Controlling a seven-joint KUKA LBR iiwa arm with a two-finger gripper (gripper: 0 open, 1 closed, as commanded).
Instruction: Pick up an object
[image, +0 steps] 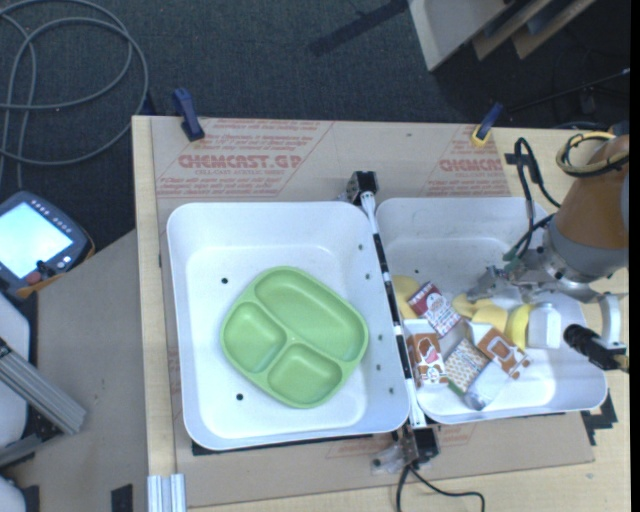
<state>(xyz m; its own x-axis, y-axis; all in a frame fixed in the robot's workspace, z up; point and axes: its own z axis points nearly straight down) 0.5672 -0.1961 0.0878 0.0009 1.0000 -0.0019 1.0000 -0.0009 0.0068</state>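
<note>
- Pincer (492, 285) hung low over the right bin (440, 215), at the upper right of the heap of small goods; whether it was apart, together or clamped on anything could not be told, since the wrist and heap crowded together there.
- Nothing was seen lifted clear, so I judged the pick not yet done: the descent looked made, while the grasp and the raise were left.
- Likeliest target was the yellow piece (487, 312) lying just beside the tip, near the middle of the right bin; which object was meant stayed uncertain.
- Around it lay one red-and-white packet (432, 305), one brown-and-white packet (426, 357), one speckled packet (463, 366), one brown packet (502, 351) and another yellow piece (404, 292) against the bin's left wall; a few more bits were too jumbled to count.
- Arm (590, 215), grey with its orange band, reached in from the right: one of it.
- White bins numbered two, side by side and touching along the middle.
- Left bin (200, 230) held one green divided plate (293, 336) with three compartments, all bare.
- Bench (250, 160) carried two clamps at its far edge, one blue (187, 113), one blue and yellow (487, 122).
</note>
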